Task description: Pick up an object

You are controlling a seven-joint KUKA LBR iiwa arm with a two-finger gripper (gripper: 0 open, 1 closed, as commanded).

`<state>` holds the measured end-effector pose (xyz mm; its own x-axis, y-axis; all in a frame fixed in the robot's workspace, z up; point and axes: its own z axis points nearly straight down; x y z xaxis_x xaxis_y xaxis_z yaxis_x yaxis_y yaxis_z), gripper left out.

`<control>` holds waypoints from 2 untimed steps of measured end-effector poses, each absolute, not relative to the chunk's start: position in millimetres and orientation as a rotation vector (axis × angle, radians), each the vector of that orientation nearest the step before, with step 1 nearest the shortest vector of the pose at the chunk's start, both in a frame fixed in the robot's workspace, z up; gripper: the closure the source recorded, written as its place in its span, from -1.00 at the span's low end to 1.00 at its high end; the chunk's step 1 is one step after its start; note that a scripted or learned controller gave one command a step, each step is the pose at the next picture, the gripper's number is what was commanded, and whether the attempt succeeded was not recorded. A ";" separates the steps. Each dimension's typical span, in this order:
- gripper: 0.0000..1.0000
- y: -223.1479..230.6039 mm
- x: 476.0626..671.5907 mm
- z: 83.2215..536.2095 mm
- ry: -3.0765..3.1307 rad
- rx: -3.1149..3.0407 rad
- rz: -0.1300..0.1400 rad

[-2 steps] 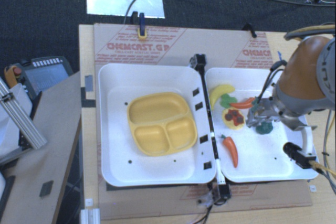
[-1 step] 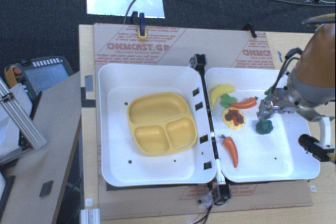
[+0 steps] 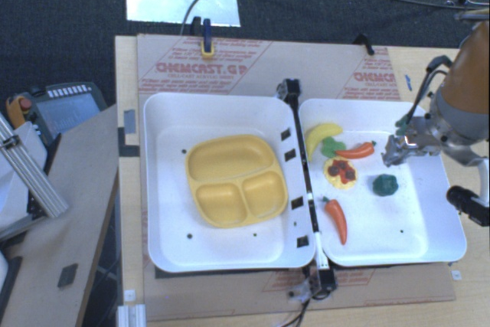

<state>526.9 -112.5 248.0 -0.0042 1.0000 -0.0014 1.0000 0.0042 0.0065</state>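
The right bin (image 3: 429,241) holds a yellow banana (image 3: 321,135), an orange-red chili with a green stem (image 3: 354,151), a small round pizza toy (image 3: 341,173), a dark green lump (image 3: 385,184) and a red-orange carrot (image 3: 336,219). My gripper (image 3: 395,150) hangs over this bin's upper right part, just right of the chili's tip and above the green lump. Nothing shows between its fingers, and their state is too small to read.
The left bin (image 3: 164,165) carries a yellow three-compartment tray (image 3: 233,180). A black divider rail (image 3: 300,172) runs between the bins. A pendant and a metal rail lie on the side table (image 3: 84,188) at left.
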 end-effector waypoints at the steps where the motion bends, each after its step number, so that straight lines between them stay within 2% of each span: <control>1: 1.00 -60.1 532.1 254.3 2.230 2.209 0.006; 2: 1.00 -4.6 538.5 257.3 2.231 2.209 0.005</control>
